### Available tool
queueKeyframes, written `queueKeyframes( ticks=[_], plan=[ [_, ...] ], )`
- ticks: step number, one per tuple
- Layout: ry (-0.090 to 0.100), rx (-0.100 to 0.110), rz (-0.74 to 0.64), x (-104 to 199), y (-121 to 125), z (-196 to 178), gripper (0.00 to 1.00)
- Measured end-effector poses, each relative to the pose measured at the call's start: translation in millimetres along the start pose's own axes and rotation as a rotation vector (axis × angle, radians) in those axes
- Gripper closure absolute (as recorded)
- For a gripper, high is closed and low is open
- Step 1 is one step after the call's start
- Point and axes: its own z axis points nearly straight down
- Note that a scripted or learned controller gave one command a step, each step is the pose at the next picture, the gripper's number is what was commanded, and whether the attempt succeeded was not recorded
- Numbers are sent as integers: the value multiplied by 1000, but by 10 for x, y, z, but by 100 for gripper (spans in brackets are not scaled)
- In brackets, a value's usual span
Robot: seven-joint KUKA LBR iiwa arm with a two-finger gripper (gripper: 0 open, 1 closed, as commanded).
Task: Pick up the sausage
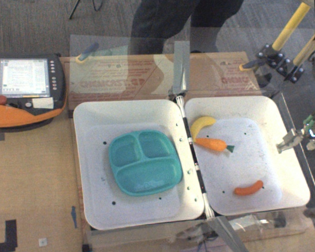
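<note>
The tabletop (33, 171) carries two white bins side by side. The left bin (91, 168) holds a teal divided plate (144, 163). The right bin (264, 143) holds three smaller things: a yellow banana (202, 124) near its upper left, an orange carrot (213, 144) just below it, and the sausage (248, 188) lying well apart, toward the lower edge. Whether the fingers are open or closed cannot be told.
</note>
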Motion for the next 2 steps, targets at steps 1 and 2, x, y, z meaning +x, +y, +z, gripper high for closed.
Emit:
queueKeyframes(
  ticks=[1,2],
  plan=[
    [-1,-2,-261,-106,-96,-37,0],
    [-1,-2,-298,322,-100,1541,0]
  ],
)
